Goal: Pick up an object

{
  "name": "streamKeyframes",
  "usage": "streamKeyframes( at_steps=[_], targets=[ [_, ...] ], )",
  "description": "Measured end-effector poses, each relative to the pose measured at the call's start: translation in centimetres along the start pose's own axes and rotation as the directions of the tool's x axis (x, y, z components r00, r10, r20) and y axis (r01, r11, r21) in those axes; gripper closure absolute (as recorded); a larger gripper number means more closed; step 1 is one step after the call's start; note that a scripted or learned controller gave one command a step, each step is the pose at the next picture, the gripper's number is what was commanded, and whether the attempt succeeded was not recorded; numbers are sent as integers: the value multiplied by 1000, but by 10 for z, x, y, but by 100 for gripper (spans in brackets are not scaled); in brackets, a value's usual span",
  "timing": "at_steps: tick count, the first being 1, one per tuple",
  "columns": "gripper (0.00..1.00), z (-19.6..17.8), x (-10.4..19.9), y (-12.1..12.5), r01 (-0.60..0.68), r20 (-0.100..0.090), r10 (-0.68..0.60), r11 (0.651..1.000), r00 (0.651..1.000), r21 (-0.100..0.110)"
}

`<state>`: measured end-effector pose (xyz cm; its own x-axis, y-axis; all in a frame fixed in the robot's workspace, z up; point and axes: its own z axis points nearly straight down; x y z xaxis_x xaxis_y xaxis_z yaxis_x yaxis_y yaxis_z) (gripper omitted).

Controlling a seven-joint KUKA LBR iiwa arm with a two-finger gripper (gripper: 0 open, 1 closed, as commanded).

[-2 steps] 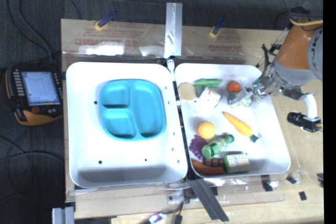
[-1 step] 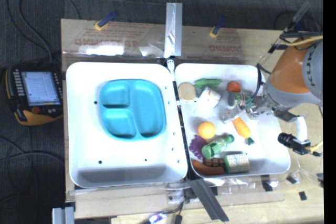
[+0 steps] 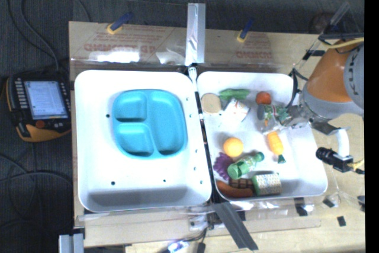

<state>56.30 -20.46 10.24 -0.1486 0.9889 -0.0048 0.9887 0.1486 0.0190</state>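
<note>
Gripper low in the right bin

Gripper (image 3: 277, 116) down among the toys in the right bin (image 3: 305, 183); finger state impossible to tell. Just beside it: red tomato (image 3: 263, 98) above, carrot (image 3: 275, 143) below. Further left: orange (image 3: 233, 146), green bottle (image 3: 244, 165), purple grapes (image 3: 222, 162), green pepper (image 3: 234, 93). Blue divided tray (image 3: 148, 122) in the left bin (image 3: 95, 181)

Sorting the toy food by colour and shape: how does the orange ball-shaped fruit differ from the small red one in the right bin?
The orange fruit looks larger than the red fruit. It is orange-yellow; the red one is red-orange. The orange fruit lies mid-bin, near the green bottle; the red fruit sits toward the far wall of the right bin, close to the gripper. Both are round and lie loose in that bin.
</note>
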Motion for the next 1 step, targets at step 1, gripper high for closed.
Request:
streamKeyframes(
  at_steps=[1],
  targets=[
    [100, -99, -8, 0, -95, 0, 95, 995, 996, 20]
  ],
)
